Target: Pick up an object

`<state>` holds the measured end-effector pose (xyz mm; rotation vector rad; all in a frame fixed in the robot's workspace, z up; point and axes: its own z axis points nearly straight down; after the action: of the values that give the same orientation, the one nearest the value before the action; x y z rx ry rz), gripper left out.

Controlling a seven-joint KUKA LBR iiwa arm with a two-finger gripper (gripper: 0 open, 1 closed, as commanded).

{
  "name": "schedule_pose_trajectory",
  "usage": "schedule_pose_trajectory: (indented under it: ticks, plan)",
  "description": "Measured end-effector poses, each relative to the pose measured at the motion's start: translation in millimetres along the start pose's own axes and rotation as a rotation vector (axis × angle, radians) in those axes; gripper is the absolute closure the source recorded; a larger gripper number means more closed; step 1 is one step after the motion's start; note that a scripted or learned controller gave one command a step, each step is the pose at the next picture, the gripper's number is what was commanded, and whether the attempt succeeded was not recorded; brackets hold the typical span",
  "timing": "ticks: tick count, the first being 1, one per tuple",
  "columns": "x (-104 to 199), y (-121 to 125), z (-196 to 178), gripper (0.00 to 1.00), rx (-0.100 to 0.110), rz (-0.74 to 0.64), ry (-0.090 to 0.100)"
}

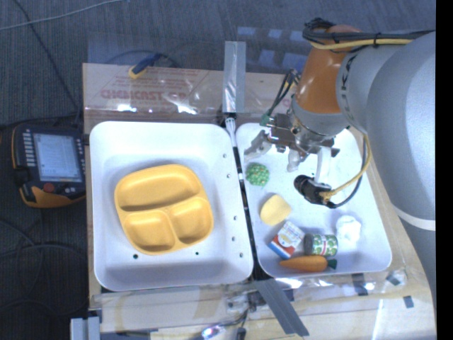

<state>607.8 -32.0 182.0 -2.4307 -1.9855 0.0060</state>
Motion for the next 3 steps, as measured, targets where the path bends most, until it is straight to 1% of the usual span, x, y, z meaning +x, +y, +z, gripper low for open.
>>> schedule_pose_trajectory:
  ticks: [1,2,3]
  plan:
    - [-6.7,5.3,-1.0,0.00,-0.002,-0.099,-0.005]
    - [0.5,7.1,-0.6,0.00,-0.001,-0.066,0.000]
    - [57.1,41.5,-9.2,0.00,-0.003,-0.162,-0.004]
